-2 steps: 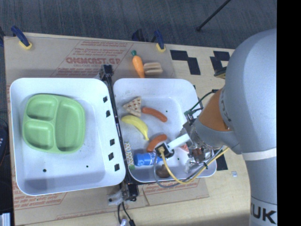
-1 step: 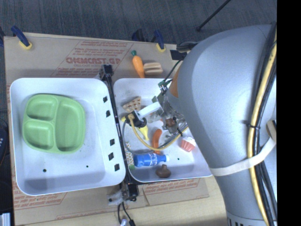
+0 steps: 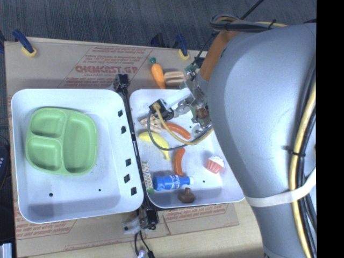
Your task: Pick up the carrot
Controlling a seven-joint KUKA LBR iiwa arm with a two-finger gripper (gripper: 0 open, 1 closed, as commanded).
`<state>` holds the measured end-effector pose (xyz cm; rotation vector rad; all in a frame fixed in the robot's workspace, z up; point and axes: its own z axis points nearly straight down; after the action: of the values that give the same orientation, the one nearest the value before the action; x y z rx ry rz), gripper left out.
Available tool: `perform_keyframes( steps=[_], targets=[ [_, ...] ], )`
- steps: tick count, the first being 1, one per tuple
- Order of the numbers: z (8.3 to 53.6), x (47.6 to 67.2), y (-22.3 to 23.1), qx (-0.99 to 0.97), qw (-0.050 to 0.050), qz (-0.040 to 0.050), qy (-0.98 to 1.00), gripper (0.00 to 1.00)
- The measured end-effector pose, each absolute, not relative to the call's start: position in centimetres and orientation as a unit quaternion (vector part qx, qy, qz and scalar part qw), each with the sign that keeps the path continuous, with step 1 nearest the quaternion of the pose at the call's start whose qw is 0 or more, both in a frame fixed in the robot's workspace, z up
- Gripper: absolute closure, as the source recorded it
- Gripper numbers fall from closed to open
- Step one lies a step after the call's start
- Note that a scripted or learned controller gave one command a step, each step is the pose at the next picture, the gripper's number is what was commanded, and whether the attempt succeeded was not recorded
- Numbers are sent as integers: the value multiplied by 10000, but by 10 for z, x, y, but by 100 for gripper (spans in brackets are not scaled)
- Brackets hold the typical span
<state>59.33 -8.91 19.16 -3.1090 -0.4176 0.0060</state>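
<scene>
Grey arm low over right bin, tool near carrot, open-or-closed state unclear.

Open across the near strip and right side of the left bin, with only the green divided plate on its far-left floor. Crowded in the right bin: banana, upper sausage and lower sausage mid-floor, cupcake to the right, blue bottle and brown lump along the near wall, arm overhanging the right side. Tight at the carrot by the far rim, tan bun just beside it on the right, bare bench on the left.
</scene>
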Motion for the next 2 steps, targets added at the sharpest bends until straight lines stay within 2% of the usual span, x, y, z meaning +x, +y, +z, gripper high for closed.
perform_keyframes(
  steps=[1, 2],
  targets=[
    [191, 621, -82, -9947, 21, 21, -1030, 0],
    [90, 646, -99, -9947, 17, 32, -1031, 0]
  ],
)
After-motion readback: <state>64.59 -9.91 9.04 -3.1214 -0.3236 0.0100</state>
